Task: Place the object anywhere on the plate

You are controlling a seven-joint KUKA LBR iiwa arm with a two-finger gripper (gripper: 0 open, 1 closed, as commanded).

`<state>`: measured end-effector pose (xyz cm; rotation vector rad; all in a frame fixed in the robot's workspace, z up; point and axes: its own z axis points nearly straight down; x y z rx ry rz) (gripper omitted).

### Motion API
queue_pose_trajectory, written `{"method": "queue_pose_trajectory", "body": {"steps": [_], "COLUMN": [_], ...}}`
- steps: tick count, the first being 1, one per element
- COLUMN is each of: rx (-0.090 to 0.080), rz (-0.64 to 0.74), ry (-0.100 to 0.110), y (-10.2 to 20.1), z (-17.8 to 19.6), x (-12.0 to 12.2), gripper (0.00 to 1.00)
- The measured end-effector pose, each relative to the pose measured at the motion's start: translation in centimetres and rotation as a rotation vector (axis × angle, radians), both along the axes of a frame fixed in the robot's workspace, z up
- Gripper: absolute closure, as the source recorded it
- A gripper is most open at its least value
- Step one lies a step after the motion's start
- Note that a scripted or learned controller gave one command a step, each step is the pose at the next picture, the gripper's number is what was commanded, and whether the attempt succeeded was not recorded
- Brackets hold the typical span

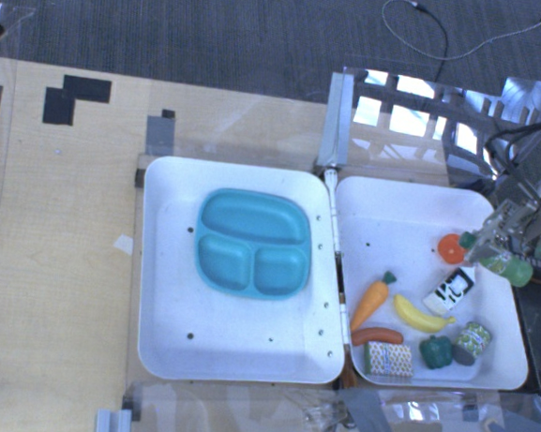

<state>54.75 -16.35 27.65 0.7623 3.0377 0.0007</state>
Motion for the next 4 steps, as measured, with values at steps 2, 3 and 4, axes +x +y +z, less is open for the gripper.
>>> {"method": "queue_pose_trajectory", "body": {"steps": [2,3,4], "rx": [0.003,0.005,0.005], "rz": [-0.384,-0.603,-0.553], "ry": [0.003,0.002,0.002], "y": [-1.7,-0.1,0.8], "z": [-4.3,-7.3,-3.1], "x": [-3.0,0.5,-3.6], "gripper": [1.0,1.0,1.0]}}
